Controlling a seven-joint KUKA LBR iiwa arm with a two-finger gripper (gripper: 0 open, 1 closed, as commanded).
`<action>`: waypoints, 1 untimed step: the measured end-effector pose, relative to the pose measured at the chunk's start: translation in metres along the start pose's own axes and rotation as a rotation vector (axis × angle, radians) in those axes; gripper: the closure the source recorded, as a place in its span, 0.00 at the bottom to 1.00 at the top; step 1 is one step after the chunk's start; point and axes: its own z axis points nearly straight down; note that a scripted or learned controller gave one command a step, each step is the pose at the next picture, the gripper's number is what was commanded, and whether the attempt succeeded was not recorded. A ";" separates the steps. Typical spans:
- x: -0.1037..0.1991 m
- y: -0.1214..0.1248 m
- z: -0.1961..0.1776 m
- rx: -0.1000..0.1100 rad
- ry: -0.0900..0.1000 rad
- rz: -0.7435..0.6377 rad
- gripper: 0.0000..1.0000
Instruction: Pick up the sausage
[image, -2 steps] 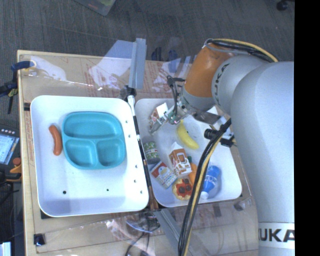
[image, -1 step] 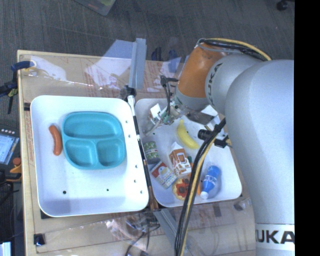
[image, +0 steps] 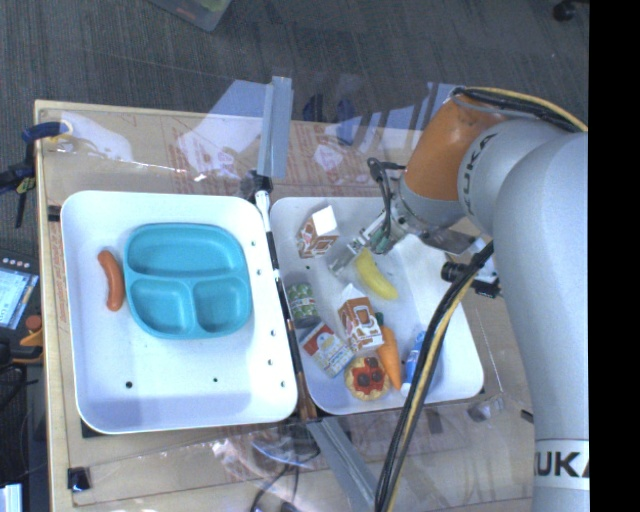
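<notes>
sausage (image: 112, 279): lies in left bin (image: 90, 390), just left of the blue divided tray (image: 188, 278), lengthwise near-to-far | pincer (image: 362, 243): low over right bin (image: 462, 372), beside the banana (image: 377, 277), well apart from sausage; opening cannot be told | right bin also holds small cartons, carrot (image: 389, 357)

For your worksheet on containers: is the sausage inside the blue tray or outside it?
Outside. The sausage lies on the floor of the left bin, just beside the blue tray's left edge, in none of its compartments.
</notes>
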 end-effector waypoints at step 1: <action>0.000 0.000 0.000 0.000 0.000 0.000 0.00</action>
